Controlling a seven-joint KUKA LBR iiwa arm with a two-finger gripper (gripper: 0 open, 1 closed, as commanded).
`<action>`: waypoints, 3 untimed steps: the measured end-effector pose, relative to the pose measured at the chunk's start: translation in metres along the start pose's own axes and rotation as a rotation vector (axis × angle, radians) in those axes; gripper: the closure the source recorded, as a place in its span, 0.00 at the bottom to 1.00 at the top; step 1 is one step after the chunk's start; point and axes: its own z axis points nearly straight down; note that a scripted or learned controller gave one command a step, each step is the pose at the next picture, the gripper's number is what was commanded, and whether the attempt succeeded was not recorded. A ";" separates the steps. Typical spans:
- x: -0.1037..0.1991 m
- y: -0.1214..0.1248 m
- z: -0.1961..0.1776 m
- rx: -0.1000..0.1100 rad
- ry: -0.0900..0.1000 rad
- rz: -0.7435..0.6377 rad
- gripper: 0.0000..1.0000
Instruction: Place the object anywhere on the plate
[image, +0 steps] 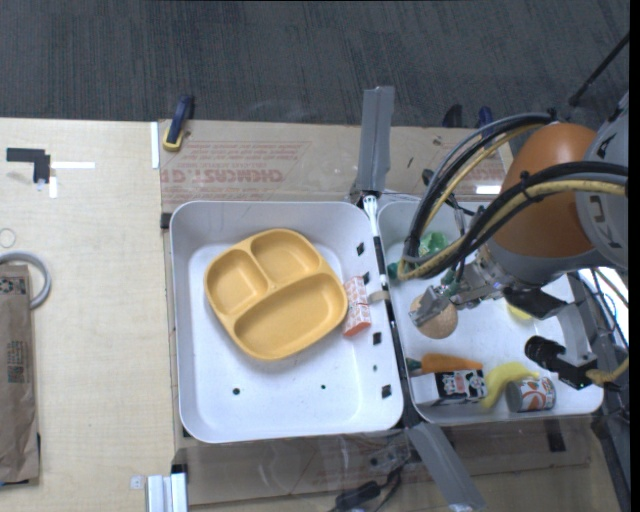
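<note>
Arm (560, 195), grey w/ orange band, reaches in from the right over the right bin (590, 405), cables looping off it. Left bin (290, 420) holds the yellow plate (275, 292), three compartments, lying toward the bin's upper left, tilted w/ big section at lower right. Just beside plate's right rim, touching or nearly so, an orange-white packet (357, 305) lies on the bin floor, not on the plate. Gripper (437, 305) hangs low in the right bin near its left wall; fingers look closed around a round tan-brown object (437, 320), which sits right at the fingertips, its lower half showing below them; can't tell if it's lifted off the floor. Object is across the divider from the plate, well apart from it. Smaller stuff in right bin: orange carrot-like piece (450, 362) just below the object, black-white carton (458, 385), yellow banana (500, 380), small can (530, 393), green item (432, 243) near the top, yellow bit (518, 310) at right.
</note>
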 end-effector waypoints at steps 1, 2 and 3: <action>0.052 0.050 0.000 -0.001 -0.002 0.217 1.00; 0.142 0.062 -0.003 0.000 -0.002 0.249 1.00; 0.141 0.062 -0.003 0.000 -0.002 0.249 0.00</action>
